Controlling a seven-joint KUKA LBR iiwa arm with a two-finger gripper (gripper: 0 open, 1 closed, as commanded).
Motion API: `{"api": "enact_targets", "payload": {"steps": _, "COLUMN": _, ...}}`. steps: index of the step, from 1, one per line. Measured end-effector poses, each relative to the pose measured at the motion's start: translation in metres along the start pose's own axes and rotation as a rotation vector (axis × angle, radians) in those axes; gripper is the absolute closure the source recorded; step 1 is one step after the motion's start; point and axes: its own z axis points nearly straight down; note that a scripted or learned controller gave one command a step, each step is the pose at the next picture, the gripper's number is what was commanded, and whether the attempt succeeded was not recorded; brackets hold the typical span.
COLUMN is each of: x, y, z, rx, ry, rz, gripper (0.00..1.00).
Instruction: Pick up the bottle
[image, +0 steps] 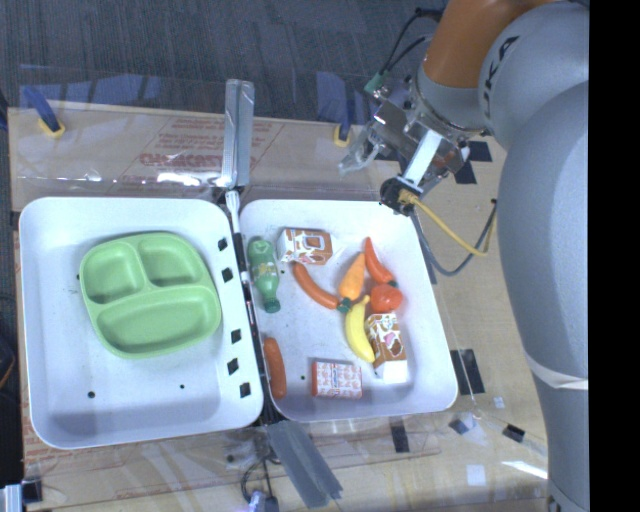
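Lying flat: green plastic bottle (263, 273), rounded | right bin (425, 300), glossy white | fingers (372, 150) seemingly spread, empty

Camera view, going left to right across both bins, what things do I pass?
Green divided plate → green bottle → banana → tomato. The hand hangs beyond the right bin's far rim. Items that overlap in the order are left out.

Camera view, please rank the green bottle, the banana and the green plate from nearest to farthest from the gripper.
1. Green bottle, left side of the right bin, nearest the gripper.
2. Banana, right bin, lower middle.
3. Green plate, left bin, farthest.
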Motion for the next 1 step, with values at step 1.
{"api": "enact_targets", "payload": {"steps": 1, "x": 0.032, "y": -0.0732, "z": 0.1319, "rx": -0.002, "ry": -0.002, "rz": -0.136, "gripper": 0.0}}
